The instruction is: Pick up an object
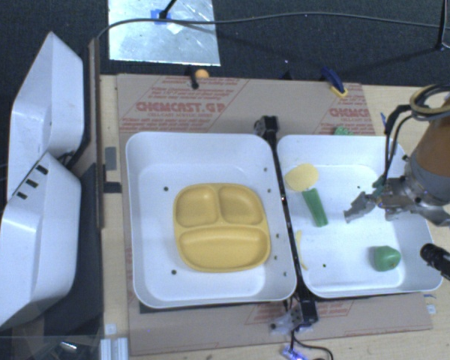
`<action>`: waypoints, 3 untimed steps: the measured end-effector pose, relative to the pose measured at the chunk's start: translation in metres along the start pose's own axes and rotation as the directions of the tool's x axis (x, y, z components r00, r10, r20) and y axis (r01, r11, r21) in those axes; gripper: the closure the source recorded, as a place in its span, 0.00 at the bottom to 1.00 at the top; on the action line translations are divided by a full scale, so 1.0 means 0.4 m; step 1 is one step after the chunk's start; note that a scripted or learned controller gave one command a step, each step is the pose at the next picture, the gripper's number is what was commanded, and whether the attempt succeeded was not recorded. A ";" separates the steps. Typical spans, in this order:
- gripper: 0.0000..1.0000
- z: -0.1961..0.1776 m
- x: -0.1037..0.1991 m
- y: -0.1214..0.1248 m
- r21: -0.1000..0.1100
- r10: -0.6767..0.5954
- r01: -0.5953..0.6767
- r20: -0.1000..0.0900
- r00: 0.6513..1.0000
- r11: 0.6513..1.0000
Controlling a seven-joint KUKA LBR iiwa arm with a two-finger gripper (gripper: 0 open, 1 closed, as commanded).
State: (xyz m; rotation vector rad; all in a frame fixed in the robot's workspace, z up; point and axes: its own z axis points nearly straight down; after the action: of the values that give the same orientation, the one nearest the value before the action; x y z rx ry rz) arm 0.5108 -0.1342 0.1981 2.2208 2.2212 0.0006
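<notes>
Two white bins sit on cardboard (181, 105) printed "CHEMCAST GP" in red. The left bin (146, 223) holds a yellow divided tray (221, 227). In the right bin (337, 276), the gripper (358, 210) hangs with nothing between its fingers, which look slightly parted. Left of it lies a green cylinder (314, 207), touching a pale yellow piece (301, 176); a green lump (385, 258) sits below-right of the gripper.

I see the gripper (358, 209) over the right bin (345, 280), between a green stick (314, 207) and a green lump (385, 258).
</notes>
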 end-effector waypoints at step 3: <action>0.00 0.015 0.064 0.118 0.001 0.001 -0.001 0.000 1.000 1.000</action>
State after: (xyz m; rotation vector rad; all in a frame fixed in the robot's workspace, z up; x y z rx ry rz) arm 0.5579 -0.1086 0.1922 2.2223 2.2216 -0.0005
